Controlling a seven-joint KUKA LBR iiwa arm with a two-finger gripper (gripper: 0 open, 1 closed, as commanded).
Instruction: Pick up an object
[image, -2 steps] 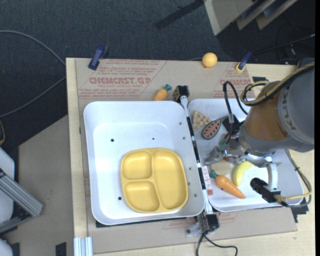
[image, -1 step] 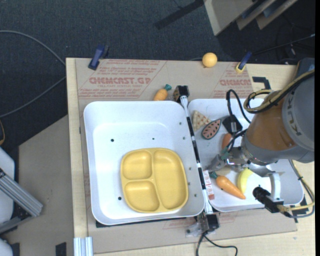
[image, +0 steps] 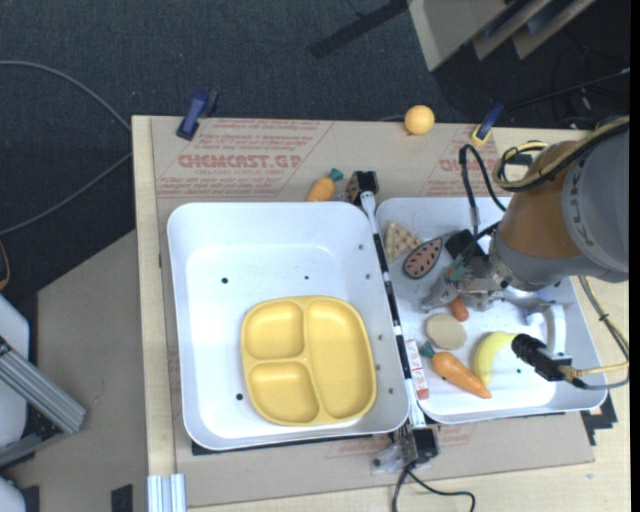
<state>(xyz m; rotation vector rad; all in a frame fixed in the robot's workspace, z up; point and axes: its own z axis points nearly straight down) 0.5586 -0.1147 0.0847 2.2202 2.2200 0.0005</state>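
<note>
nearest us, a toy carrot (image: 460, 372) lies in the right bin (image: 560, 400), just beside a yellow banana (image: 492, 355) and a beige oval piece (image: 445, 331). above the carrot, we see the arm (image: 560, 220) bent low over the bin, gripper (image: 462, 285) down among the toys; its jaws we cannot tell. farther back, the board (image: 240, 150) reads "chemcast gp".

Right bin (image: 560, 395): far and right walls hidden under the arm (image: 560, 215). Arm: cut off at the picture's right edge. End effector (image: 470, 285), low over the bin's middle: fingertips blurred, stance unreadable. Small reddish piece (image: 459, 310) beneath it: too small to identify.
</note>
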